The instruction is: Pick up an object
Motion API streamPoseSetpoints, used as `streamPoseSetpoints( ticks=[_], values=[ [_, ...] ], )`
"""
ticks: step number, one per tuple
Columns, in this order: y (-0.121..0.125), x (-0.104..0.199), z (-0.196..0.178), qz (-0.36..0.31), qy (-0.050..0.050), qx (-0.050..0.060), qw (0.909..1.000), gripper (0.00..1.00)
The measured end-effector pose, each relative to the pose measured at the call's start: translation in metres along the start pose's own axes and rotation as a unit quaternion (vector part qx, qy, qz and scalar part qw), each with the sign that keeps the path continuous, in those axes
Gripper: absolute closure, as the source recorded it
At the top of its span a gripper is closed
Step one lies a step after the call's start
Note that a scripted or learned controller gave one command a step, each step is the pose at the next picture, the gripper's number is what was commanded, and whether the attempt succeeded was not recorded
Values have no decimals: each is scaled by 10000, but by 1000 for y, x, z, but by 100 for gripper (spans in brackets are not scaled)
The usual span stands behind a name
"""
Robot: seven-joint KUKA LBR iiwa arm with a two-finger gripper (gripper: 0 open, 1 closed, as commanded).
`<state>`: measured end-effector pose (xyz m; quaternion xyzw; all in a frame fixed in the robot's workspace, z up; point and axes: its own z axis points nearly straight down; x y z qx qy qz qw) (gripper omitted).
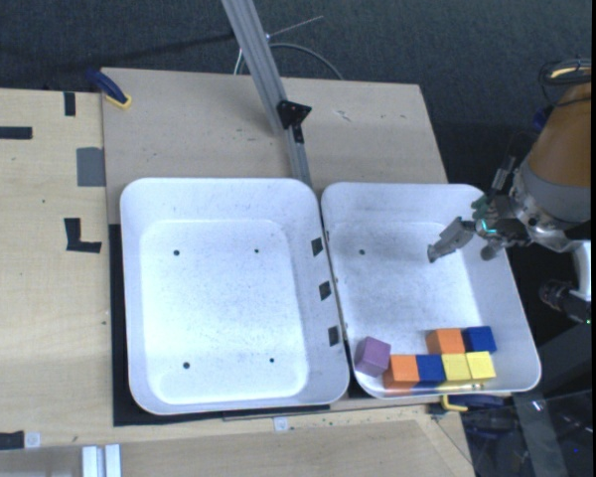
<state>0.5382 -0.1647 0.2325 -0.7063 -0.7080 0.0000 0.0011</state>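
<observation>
Several small blocks lie clustered at the near edge of the right bin: a purple one, two orange, two blue and two yellow. My gripper hangs over the bin's far right part, well behind the blocks and apart from them. It is open, with one finger slanting left and nothing between the two.
The left bin sits beside the right one, with a few clips on the shared rim. A grey metal bar slants across the wooden bench behind the bins. Dark floor lies beyond the bench.
</observation>
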Motion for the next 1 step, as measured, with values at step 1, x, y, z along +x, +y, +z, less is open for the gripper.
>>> streamPoseSetpoints(
  ticks=[1],
  values=[
    [8,26,75,0,3,37,10000,0]
  ],
)
